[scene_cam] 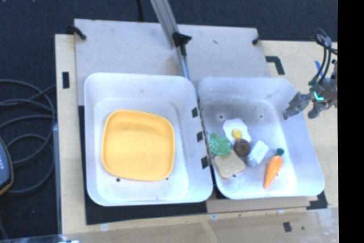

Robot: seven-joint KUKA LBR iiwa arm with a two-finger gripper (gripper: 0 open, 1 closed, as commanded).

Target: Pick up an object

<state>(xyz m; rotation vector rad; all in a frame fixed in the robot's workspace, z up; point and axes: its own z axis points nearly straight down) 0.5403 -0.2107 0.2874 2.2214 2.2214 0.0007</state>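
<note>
My fingers (303, 104) are hovering spread and holding nothing at the right bin's (301, 179) far right rim, well apart from the carrot (273, 171), pick not yet begun.

Two white bins sit side by side, the left bin (94, 122) and the right bin (301, 162), both with faint grey smudging. In the left one lies a yellow-orange plate (138, 145), plain and unpatterned. The right one holds a fried egg (236, 131), white with a yellow yolk, a green leafy piece (219, 145), a dark brown ball (242, 148), a tan slice of bread (229, 166), a small pale white block (259, 152), and an orange carrot (273, 171) with a green top. The surface (68, 202) is pale wood-coloured with small black marks. The claw (304, 104) is grey, with a small teal spot.
</note>
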